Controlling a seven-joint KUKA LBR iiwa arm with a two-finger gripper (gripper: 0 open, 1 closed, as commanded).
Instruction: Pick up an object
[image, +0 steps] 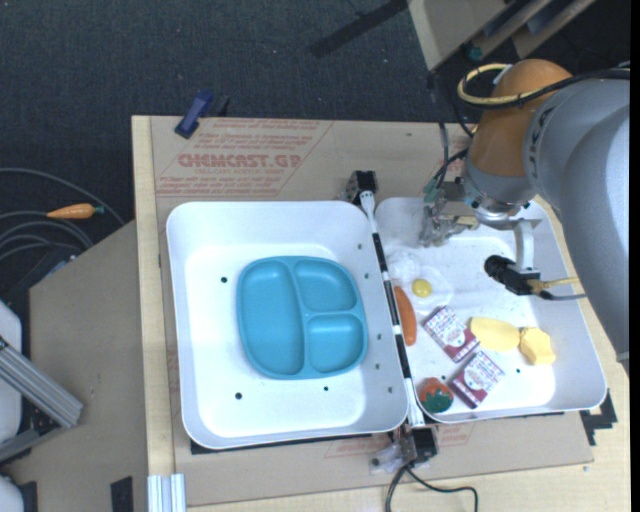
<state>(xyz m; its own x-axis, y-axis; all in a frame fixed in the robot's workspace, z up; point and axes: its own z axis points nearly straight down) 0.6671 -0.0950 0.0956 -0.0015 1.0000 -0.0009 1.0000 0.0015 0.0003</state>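
My gripper (436, 232) hangs over the far left corner of the right bin (575, 385), just above the bin floor. A toy fried egg (421, 287) lies a little in front of it, apart from it. Along the bin's left wall rests an orange sausage (404, 314). Further forward are two maroon packets (447, 332) (478, 377), a yellow banana-like piece (495, 333), a yellow chunk (538, 347) and an orange and green item (435, 396). I see nothing held in the gripper.
The left bin (200, 240) holds a blue divided plate (301, 316). The grey arm with its orange band (510, 130) covers the right bin's far right side. A blue item (194, 115) lies on the board behind the bins.
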